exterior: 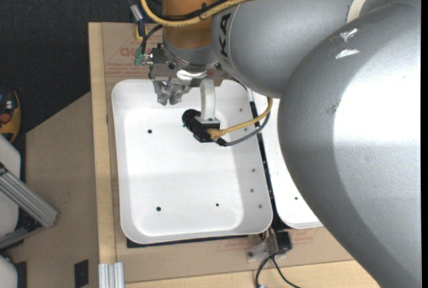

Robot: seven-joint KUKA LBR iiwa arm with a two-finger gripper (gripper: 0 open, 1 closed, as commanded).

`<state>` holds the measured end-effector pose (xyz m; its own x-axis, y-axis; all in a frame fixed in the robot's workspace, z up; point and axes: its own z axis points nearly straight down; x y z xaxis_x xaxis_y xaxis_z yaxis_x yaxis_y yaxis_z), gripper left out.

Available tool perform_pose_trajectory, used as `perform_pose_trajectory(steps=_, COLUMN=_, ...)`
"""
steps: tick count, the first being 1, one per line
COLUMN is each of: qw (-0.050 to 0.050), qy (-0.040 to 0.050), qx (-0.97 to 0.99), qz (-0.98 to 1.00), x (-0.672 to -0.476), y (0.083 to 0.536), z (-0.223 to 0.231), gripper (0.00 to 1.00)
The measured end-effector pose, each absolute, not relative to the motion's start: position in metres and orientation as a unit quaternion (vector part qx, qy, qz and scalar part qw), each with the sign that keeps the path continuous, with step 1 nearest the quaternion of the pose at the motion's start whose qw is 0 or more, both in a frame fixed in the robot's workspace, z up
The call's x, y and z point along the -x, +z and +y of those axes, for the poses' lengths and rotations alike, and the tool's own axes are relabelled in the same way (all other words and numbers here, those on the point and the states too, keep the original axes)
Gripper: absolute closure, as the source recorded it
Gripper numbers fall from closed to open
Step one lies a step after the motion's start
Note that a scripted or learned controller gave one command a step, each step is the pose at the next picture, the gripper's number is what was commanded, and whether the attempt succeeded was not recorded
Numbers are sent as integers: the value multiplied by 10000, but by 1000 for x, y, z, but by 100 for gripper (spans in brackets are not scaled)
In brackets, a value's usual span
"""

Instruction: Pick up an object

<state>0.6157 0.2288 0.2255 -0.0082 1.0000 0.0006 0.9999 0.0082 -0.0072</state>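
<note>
The tool hung over the far end of a white bin, pointing down at its floor. Whether it was open or closed could not be told from this slant. Which object it was meant for, where that lay and how its long axis ran could not be told either. The bin's floor carried a few small dark dots, one near the tool and the others well apart from it toward the near rim. A second bin lay beside the first, on the arm's side of the tool, mostly hidden under the grey arm. Both bins sat on a brown tabletop, its bare strip running along the side of the tool away from the arm.
</note>
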Motion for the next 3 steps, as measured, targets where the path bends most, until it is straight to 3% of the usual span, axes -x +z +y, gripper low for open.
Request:
perform_pose_trajectory(steps=1, qw=-25, qy=-25, qx=7089, qz=-7053, x=-621, y=296, z=165, gripper=100)
perform_pose_trajectory(steps=2, qw=-8, qy=-16, qx=7075, qz=-7067, x=-601, y=320, z=160, gripper=100)
perform_pose_trajectory(steps=3, qw=-40, qy=-34, qx=7094, qz=-7048, x=-611, y=395, z=95, gripper=100)
